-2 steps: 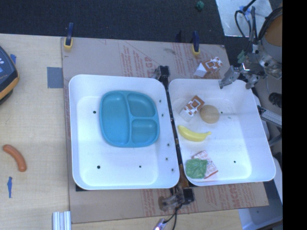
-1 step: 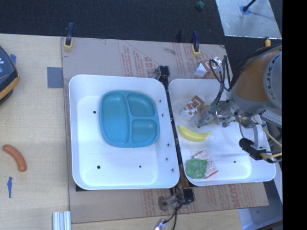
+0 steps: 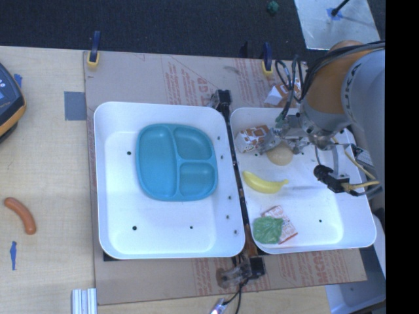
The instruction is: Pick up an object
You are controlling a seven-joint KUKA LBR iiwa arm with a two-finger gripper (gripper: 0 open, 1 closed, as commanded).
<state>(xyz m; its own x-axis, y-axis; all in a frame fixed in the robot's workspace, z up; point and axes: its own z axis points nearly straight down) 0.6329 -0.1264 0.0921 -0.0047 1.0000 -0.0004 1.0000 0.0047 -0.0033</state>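
Left bin: my view shows a blue three-compartment plastic plate [image 3: 177, 161] in the shallow white left bin [image 3: 108, 175], well left of the tool.
Gripper: my two-finger gripper [image 3: 288, 141] sits low in the shallow white right bin [image 3: 340, 231]; grip state I cannot tell.
Round object: a pale beige ball-shaped item [image 3: 280, 156] touches the tool's underside.
Banana: a small yellow plastic banana [image 3: 264, 183] lies just below-left.

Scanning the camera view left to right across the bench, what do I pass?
Sausage on the bare bench → blue divided plate in the left bin → banana in the right bin → the tool, low over a pale round item.
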